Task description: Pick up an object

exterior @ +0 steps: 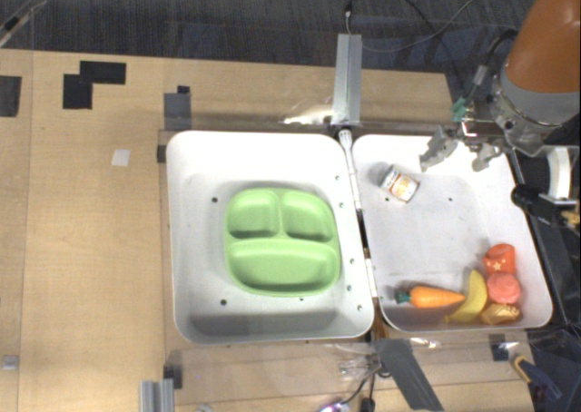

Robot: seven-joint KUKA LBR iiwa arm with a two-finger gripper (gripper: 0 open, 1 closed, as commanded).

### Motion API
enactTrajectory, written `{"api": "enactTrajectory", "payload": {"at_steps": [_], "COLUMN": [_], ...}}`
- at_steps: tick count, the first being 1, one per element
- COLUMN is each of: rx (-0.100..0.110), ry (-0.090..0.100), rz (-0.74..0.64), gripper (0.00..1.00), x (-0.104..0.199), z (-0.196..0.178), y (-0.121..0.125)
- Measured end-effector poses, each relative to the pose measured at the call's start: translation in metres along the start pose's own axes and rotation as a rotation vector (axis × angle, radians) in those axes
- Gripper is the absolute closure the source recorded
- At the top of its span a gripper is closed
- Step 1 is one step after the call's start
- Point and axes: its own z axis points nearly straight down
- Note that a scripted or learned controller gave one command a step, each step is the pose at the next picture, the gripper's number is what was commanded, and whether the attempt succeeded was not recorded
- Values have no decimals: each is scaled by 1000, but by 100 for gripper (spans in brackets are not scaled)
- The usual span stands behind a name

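Over the right bin's (pixel 536 310) 12 o'clock rim, the gripper (pixel 461 149) hangs with its 2 fingers (pixel 434 152) spread, holding nothing; a small jar (pixel 399 184) lies near, at its 8 o'clock.

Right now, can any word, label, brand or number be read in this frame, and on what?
None can be read.
The small can in the right bin has an orange-and-white label: too small and blurred to read.
The green tray bears no print.

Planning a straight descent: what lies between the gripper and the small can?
Nothing: the camera view shows bare white bin floor between gripper and small can.
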Motion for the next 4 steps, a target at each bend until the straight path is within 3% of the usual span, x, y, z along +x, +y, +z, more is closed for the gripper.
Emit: {"api": "enactTrajectory", "payload": {"at_steps": [1,2,3,4], "rx": [1,-4,-13,-9], "ry": [0,0,2,-5], "rz": [72,78,76,59], "gripper": [0,0,100,100], "x": [7,-5,-3,-68], "z": [87,198,184,194], "y": [65,84,87,-24]}}
